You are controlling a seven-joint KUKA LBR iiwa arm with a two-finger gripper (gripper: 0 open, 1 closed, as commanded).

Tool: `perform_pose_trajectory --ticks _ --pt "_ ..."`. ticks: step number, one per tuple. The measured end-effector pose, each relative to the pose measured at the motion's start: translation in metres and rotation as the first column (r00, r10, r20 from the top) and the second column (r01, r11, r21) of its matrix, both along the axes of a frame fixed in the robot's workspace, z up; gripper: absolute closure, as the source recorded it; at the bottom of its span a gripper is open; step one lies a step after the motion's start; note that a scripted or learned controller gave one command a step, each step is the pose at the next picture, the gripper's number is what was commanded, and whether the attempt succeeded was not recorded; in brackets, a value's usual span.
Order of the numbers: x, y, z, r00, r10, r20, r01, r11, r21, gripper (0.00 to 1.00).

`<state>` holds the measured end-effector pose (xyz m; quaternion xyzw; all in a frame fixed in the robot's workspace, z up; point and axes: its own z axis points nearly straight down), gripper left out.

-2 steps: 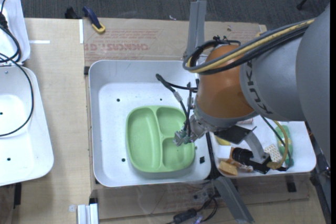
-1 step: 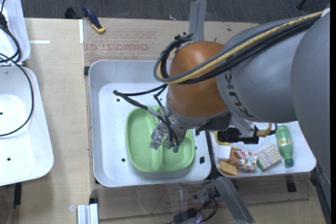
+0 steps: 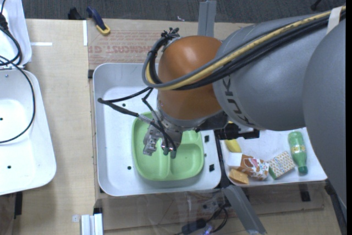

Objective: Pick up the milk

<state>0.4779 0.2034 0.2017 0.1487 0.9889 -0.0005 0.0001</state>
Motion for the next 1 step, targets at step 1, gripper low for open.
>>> perform_pose_trajectory --ticks 1 --pt "-0.0006 0.025 -0.1022 0.876 0.482 -0.002 -0.482 0.876 0.001 1.0"
